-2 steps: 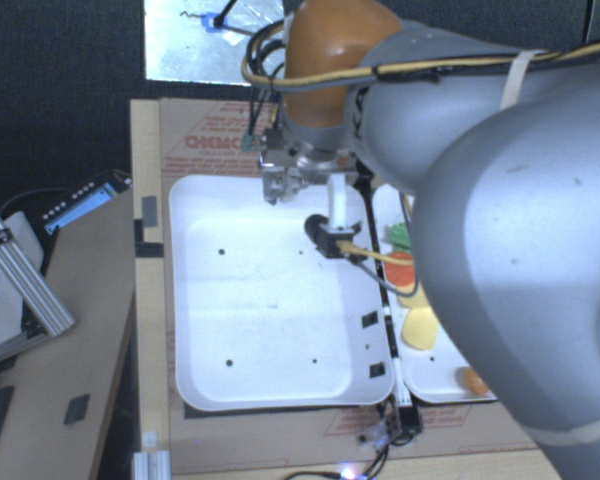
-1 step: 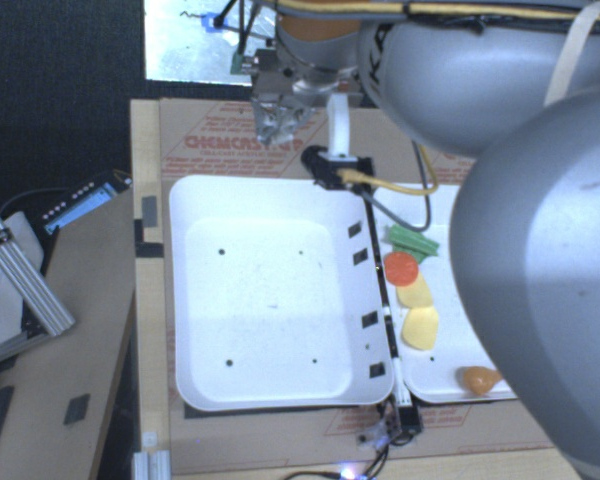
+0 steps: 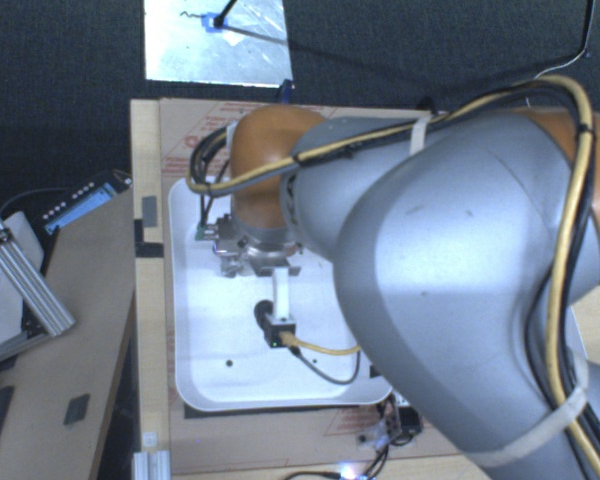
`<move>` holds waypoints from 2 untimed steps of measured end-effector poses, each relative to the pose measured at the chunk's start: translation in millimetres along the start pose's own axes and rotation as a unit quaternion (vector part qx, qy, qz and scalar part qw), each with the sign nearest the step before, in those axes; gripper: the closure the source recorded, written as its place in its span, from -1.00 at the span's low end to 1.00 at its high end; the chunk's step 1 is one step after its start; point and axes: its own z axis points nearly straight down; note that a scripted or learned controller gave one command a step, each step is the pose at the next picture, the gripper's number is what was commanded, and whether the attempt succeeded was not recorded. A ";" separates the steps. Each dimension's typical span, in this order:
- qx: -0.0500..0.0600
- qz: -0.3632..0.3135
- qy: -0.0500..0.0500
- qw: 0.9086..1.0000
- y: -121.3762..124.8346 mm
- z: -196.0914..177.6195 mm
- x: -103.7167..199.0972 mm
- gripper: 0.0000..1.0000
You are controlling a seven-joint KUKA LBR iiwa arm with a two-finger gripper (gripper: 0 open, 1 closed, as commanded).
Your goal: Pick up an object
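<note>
Object for picking is hard to make out: a small dark speck (image 3: 228, 363) lies on the floor of the white bin (image 3: 202, 308), near its front rim, too small to tell its long axis or heading. The gripper (image 3: 262, 260) hangs over that bin, apart from the speck, under the grey arm (image 3: 430, 268); whether the claw is open or closed cannot be told.

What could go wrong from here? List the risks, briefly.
1. The gripper hangs over the white bin, whose bare floor nearby bears just a small dark speck. A grasp here may well come up empty.
2. The arm covers much of the bins from the camera, so a missed grasp or a bump against a bin wall could be hard to spot.
</note>
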 end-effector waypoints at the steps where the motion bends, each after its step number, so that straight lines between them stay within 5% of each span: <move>1: -0.007 0.004 0.000 1.000 61.6 -10.0 -84.7 1.00; 2: -0.011 -0.003 0.004 1.000 15.0 -180.3 -39.5 1.00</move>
